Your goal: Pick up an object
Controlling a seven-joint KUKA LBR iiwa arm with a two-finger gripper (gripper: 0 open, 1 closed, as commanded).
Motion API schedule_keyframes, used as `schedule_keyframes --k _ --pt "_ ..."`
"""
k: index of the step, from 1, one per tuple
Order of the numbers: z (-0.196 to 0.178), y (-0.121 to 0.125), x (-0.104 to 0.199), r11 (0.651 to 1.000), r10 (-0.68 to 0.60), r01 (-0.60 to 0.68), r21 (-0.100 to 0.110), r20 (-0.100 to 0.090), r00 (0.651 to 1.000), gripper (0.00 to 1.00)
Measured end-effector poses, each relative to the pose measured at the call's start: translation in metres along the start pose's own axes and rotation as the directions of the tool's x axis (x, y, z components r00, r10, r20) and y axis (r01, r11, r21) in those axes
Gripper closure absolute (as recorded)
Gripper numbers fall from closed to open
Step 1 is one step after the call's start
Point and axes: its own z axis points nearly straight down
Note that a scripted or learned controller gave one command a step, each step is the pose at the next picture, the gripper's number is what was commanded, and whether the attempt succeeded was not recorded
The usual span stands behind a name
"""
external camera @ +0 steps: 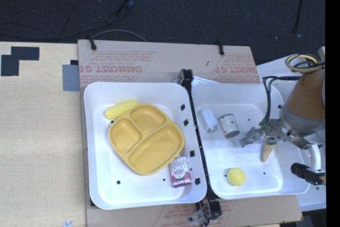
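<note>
My gripper (260, 139) hangs low over the right bin (249, 190), near its right wall, at the end of the grey arm with the orange band. A small tan cone (265, 153) lies directly below it, its wide end up against the gripper and its tip pointing toward the bin's front. Whether the cone is gripped is unclear. Left of the gripper lies a silver can (229, 126), and beside that a pale clear cylinder (207, 119). A yellow ball (236, 176) rests near the bin's front.
The left bin (98, 167) holds a yellow divided plate (146, 138), a yellow corn-like piece (121, 109) at its back left, and a red and white packet (180, 171) at the front right. A black divider (194, 135) separates the bins. Cables run by the arm at right.
</note>
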Motion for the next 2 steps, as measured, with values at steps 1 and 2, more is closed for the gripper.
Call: schedule_keyframes --k 1,2 --pt "-0.011 -0.001 0.000 1.000 0.001 -0.001 0.004 -0.002 1.000 1.00" --pt "-0.059 -0.004 0.008 1.000 0.000 0.000 0.004 0.000 1.000 1.00"
